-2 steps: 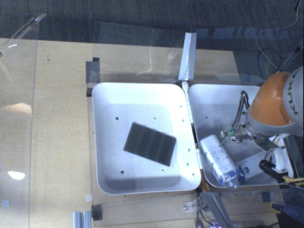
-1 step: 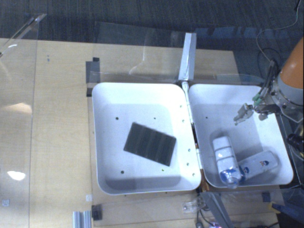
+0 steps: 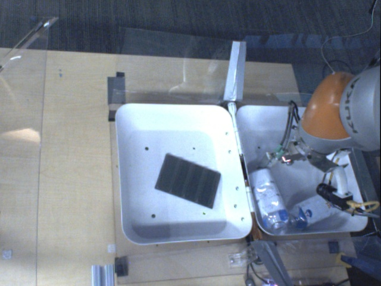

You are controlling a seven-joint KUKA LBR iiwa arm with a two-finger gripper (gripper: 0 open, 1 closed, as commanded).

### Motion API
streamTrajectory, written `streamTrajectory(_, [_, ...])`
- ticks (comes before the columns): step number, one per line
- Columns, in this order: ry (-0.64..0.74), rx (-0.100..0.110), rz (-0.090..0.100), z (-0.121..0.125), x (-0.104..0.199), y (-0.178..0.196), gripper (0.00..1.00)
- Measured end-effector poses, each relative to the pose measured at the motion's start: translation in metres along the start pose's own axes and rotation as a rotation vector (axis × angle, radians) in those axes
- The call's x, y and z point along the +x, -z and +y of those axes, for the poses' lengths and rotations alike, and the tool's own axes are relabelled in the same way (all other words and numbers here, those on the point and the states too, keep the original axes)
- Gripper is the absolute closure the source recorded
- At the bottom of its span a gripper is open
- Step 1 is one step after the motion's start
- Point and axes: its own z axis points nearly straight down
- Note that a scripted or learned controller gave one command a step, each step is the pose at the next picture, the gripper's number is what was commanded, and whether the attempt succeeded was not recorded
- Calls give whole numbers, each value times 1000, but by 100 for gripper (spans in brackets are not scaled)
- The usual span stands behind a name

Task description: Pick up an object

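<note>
1. I am reaching in from the right, with my grey arm (image 3: 363,109) and its orange band (image 3: 324,115) hanging over the right bin (image 3: 262,130).
2. My hand (image 3: 286,155) is sitting low inside the right bin, near its middle; I cannot tell whether it is released or clenched, and nothing is showing in its grip.
3. A clear plastic bottle (image 3: 268,198) is lying on its side in the right bin, just below and left of my hand, close to the bin's left wall.
4. A second clear bottle with a blue cap (image 3: 309,212) is lying along the bin's near edge, just beside the first.
5. A dark ribbed rectangular pad (image 3: 188,180) is lying flat and tilted in the left bin (image 3: 137,159).
6. Both bins are resting side by side on the wooden table (image 3: 59,159).
</note>
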Motion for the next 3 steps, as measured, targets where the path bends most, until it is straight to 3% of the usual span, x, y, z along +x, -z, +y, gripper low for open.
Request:
streamTrajectory(1, [-119,-1,-1,89,2,17,0])
streamTrajectory(2, [26,-2,-1,45,1,-2,0])
streamTrajectory(3, [18,-2,-1,94,-2,-4,0])
